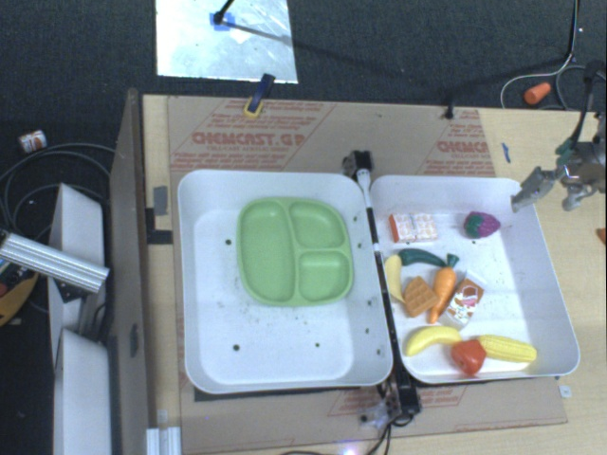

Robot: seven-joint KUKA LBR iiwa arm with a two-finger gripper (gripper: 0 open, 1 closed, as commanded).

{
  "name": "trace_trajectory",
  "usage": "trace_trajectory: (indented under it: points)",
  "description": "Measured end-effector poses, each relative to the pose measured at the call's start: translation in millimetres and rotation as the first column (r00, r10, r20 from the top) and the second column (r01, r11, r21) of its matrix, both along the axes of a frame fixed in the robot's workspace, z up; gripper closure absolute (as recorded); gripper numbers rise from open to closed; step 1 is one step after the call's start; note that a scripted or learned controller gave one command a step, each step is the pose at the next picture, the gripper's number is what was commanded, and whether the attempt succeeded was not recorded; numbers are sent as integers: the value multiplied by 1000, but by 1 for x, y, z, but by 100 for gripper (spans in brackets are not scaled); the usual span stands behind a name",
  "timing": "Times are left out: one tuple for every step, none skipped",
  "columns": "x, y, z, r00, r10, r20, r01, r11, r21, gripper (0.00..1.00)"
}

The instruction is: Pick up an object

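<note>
The right bin [541, 282] holds several toy foods: a pink-and-white packet [413, 227], purple grapes [482, 224], a dark green vegetable [422, 257], a carrot [443, 292], a brown waffle [420, 297], a small carton [466, 302], a banana [432, 337], a red pepper [469, 356] and a corn cob [506, 350]. My gripper [548, 195] hangs over the bin's far right corner, above and to the right of the grapes. Its fingers are spread open with nothing between them.
The left bin [213, 254] carries a green divided plate [294, 251]. A black clip [360, 164] sits at the top of the seam between the bins. Cables and an orange object [538, 91] lie on the dark floor behind the bench.
</note>
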State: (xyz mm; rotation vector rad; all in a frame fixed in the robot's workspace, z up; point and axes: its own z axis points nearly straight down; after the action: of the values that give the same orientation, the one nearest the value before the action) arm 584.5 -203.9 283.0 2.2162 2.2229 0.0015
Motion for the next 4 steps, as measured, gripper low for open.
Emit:
trace_trajectory:
  points:
    - [57,-1,-112,1000,4,-4,-4,1000,2,0]
    - [77,12,-203,1000,4,-3,-4,1000,2,0]
    - [31,61,-199,1000,4,-5,-4,1000,2,0]
    - [34,59,-187,1000,3,3,-3,1000,1,100]
